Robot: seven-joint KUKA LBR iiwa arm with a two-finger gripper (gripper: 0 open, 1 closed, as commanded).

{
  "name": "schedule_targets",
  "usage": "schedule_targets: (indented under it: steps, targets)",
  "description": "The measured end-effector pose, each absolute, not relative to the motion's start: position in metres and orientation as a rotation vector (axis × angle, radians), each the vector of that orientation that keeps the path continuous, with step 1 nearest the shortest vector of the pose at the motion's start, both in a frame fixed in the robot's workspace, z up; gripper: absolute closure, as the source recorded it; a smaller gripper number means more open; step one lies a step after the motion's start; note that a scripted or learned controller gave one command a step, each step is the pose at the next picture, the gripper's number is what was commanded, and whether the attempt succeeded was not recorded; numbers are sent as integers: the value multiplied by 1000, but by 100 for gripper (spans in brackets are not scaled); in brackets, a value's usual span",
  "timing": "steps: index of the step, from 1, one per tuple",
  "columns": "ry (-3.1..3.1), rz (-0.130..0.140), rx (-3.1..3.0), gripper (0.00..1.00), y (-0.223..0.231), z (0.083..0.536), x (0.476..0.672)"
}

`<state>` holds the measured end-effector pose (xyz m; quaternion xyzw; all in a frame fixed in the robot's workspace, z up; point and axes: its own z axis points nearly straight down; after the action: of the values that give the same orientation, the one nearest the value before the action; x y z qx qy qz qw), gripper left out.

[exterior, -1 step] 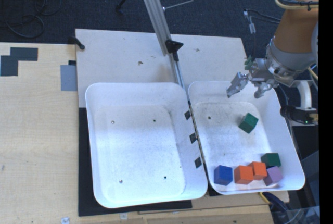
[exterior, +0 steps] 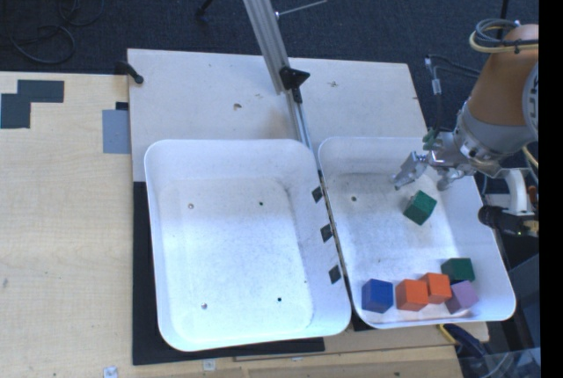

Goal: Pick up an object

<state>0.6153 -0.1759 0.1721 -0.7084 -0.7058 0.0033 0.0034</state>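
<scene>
My gripper (exterior: 427,177) hangs over the back part of the right bin (exterior: 352,158), its silver fingers spread open with nothing between them. Just below it a green block (exterior: 420,207) lies tilted, apart from the fingertips. Along the bin's front edge sit a blue block (exterior: 377,294), two orange blocks (exterior: 412,294) (exterior: 437,286), a dark green block (exterior: 458,270) and a purple block (exterior: 463,295).
The left bin (exterior: 167,192) lies beside the right one, with black clips (exterior: 326,232) on the shared rim. A slanted aluminium rail (exterior: 264,25) rises behind the bins. Cables and a black fixture (exterior: 501,218) stand at the right bin's far side.
</scene>
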Motion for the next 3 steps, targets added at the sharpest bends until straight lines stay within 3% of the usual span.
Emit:
schedule_targets:
  steps: [1,2,3]
  targets:
    - [-2223,-2,-2222,0,-181,110,612]
    - [-2215,2,-2223,100,-182,117,610]
    - [-2227,-5,-2215,100,-113,188,595]
